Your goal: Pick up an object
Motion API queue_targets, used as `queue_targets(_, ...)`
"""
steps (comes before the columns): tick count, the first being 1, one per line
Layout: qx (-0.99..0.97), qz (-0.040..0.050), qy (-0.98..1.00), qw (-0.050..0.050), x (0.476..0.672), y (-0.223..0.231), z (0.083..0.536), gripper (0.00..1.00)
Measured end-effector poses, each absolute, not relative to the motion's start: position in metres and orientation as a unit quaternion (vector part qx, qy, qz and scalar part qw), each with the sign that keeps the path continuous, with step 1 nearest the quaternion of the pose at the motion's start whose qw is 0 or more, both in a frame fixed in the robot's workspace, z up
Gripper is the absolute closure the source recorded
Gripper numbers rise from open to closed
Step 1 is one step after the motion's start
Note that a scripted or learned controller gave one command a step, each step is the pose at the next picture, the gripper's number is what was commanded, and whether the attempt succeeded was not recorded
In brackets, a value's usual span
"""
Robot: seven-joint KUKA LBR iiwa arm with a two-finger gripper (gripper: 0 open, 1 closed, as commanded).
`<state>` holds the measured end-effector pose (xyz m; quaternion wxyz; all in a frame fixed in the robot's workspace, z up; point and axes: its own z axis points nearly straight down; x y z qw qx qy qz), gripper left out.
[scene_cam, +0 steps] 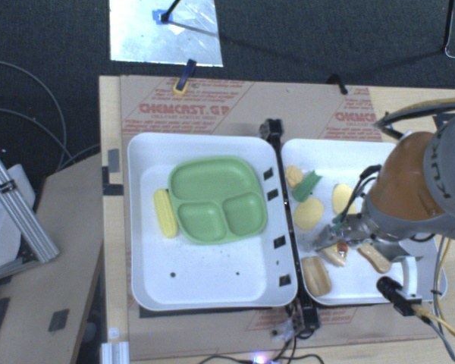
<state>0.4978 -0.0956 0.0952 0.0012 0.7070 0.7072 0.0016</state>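
The right bin [326,152] holds several small food toys. Among them are a pale yellow lump [309,214], a yellow oval [341,197], a green piece [310,183], and a tan loaf shape [316,275] near the front wall. My gripper [338,236] hangs low in the middle of this bin, directly above a small tan and orange piece [336,256]. Another tan piece [374,258] lies just to its right. The arm's orange band [403,179] hides the bin's right part.
The left bin [205,279] holds a green divided plate [216,199] with a yellow corn cob [164,212] beside it on the left. A black divider [282,203] runs between the bins. A black bracket [398,293] juts out below the arm.
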Motion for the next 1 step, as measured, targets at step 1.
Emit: queue_targets(1,0.703,0.0071,0.712,0.007,0.5585,-0.0401,0.2686,1.00)
